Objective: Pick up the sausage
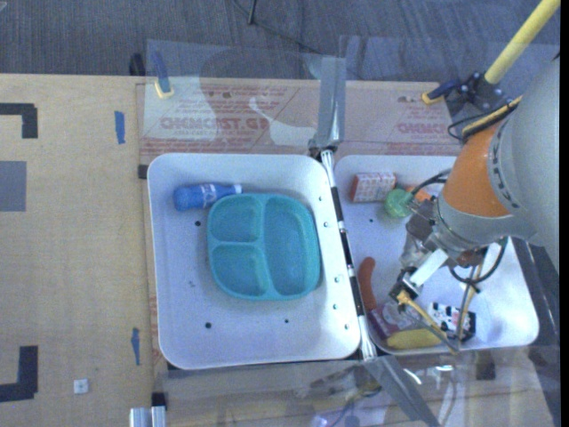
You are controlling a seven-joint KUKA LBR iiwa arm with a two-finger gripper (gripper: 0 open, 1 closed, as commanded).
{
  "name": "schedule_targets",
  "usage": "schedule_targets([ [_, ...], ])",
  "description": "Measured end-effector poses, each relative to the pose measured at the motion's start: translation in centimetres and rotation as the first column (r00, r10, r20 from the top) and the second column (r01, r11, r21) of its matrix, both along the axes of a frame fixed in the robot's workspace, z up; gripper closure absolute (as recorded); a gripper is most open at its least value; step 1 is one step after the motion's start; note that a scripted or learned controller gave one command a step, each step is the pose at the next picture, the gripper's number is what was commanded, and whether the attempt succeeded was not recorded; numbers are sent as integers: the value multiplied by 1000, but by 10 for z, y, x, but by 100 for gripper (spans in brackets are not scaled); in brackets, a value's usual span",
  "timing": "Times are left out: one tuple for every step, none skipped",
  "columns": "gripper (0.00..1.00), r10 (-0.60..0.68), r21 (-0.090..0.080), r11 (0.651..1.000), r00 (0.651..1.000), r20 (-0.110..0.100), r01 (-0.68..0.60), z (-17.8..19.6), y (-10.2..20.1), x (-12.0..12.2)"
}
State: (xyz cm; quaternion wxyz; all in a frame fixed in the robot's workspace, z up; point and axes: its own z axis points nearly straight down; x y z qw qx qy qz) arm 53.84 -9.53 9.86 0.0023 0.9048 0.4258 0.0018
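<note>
A pale wooden bench [71,238] runs across the view, marked with black tape corners and short blue tape strips, and beyond its far edge lies grey carpet with a dark cable trailing over it. Clear plastic sheeting printed with faint red lettering lies behind the two bins. The left bin [178,327] holds a teal divided tray [264,245] with three compartments, set near the middle, and a blue bottle [203,194] with a white cap lying on its side just beyond the tray's far left corner. The right bin [516,314] is more crowded: a small reddish carton [372,186] sits near its far wall, a green round thing [398,203] lies just beside the carton, and a yellow item [411,337] and a dark printed packet [449,320] crowd the near edge. The sausage [367,281], reddish brown and slim, lies lengthwise close to the bin's left wall, near the divider between the bins. The arm [484,185] reaches in from the right, its orange band above the wrist, with cables looped around it. The gripper [411,289] hangs low over the right bin, just to the right of the sausage and apart from it, above the clutter at the near edge. Whether the claw is spread or pressed together cannot be told from this angle, and nothing can be seen held in it.
</note>
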Motion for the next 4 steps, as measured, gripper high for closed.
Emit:
schedule_targets([
  [0,0,0,1000,1000,0,0,0,0,0],
  [0,4,1,1000,1000,-2,-4,-11,-6,36],
  [0,-55,3,999,998,-6,55,-11,-19,99],
  [0,-128,4,992,992,-8,128,32,-83,20],
])
